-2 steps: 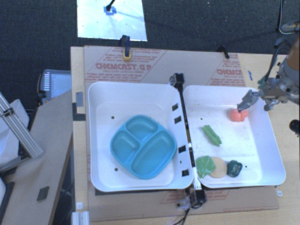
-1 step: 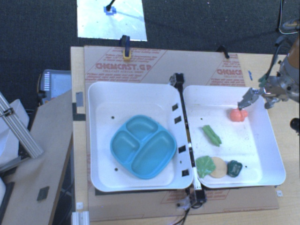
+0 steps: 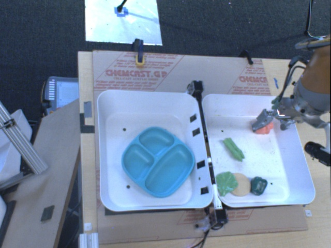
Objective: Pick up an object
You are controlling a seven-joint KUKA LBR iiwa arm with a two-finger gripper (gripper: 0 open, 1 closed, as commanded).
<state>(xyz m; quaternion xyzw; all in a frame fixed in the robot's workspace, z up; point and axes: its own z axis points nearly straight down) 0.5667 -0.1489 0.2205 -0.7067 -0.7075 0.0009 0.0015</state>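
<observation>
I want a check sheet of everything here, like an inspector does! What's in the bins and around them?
Surface: left bin and right bin side by side on a board.
Job's things: in the right bin, an orange piece, green strip, green leaf, tan disc, dark teal lump.
Clutter: blue divided plate in the left bin.
Gripper: low over the orange piece, at the right bin's far side; grip unclear.
Cables: thin line top right.
Surroundings: dark carpet, shiny sheet.
</observation>
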